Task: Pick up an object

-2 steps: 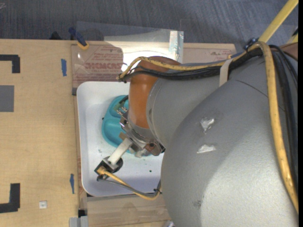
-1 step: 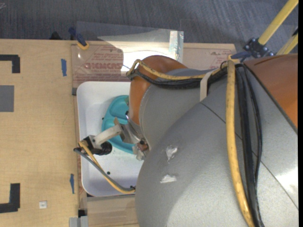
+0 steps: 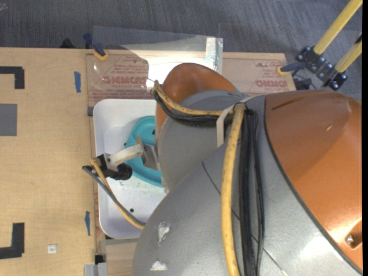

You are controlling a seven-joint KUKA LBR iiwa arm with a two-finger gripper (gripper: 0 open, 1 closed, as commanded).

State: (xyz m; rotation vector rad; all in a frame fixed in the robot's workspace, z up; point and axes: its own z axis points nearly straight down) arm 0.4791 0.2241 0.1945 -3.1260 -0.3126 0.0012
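Pincer [image 3: 149, 156] hangs over teal object [image 3: 142, 133] in white bin [image 3: 107, 115]

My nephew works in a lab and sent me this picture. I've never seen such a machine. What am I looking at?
This comes from one camera fixed above a wooden bench, looking down at a slant. The big grey and orange shape on the right is a robot arm, which looks huge because it is so close to the lens. It reaches down into a shallow white bin. In the bin lies a teal plastic thing, partly hidden under the arm. The arm's job is to pick something up, but its bulk blocks the view, so I cannot tell whether it holds anything.
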